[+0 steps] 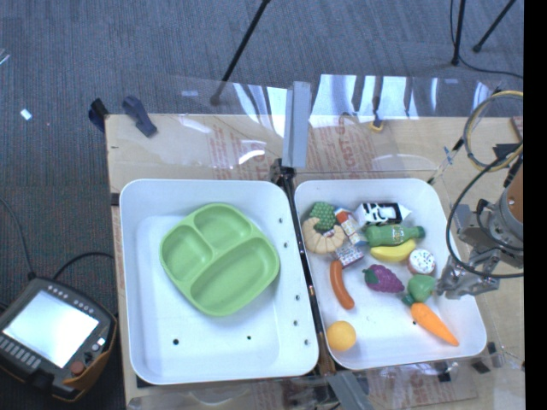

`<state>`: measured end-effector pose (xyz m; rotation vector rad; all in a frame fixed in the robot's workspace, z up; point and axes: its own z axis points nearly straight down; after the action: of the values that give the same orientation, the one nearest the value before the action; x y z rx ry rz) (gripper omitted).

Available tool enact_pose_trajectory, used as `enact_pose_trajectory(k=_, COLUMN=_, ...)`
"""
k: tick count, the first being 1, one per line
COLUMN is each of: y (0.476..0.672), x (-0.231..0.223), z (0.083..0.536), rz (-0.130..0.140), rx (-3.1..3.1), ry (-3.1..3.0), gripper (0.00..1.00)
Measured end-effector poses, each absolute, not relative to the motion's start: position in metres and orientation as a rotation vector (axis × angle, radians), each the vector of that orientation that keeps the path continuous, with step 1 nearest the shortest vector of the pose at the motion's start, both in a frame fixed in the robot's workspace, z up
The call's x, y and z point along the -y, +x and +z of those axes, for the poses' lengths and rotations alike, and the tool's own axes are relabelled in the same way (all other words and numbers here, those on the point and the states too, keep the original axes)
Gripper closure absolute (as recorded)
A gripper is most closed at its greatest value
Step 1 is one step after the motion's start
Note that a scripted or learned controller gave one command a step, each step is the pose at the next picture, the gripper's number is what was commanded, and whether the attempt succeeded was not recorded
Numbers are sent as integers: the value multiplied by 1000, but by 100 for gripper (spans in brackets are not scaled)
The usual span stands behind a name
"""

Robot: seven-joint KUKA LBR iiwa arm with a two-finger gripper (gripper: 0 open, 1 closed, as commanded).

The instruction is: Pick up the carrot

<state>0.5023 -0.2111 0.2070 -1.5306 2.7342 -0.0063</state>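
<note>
The carrot [436,325] is orange with a green leafy top [419,289]. It lies slanted near the front right corner of the right bin [372,361], tip toward the front right. My gripper [453,282] hangs at the bin's right wall, just right of the carrot's green top and above its thick end. From this slant I cannot make out whether it touches the carrot. The grey wrist with its cables [491,229] rises behind it at the view's right.
The right bin also holds an orange [341,336], a sausage [342,284], purple grapes [384,278], a banana [393,252], a green bottle [395,234], a small round can [421,261] and a bagel [325,237]. A green divided plate [220,259] lies in the left bin [141,314].
</note>
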Motion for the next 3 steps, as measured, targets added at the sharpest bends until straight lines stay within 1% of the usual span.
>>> enact_pose_trajectory(k=1, y=476, x=160, z=85, rz=12, rx=-2699, ry=-1611, gripper=100)
enact_pose_trajectory(k=2, y=483, x=173, z=243, rz=-5, rx=-2532, ry=-1848, gripper=100)
enact_pose_trajectory(k=3, y=475, x=149, z=86, rz=12, rx=-2307, ry=-2133, gripper=100)
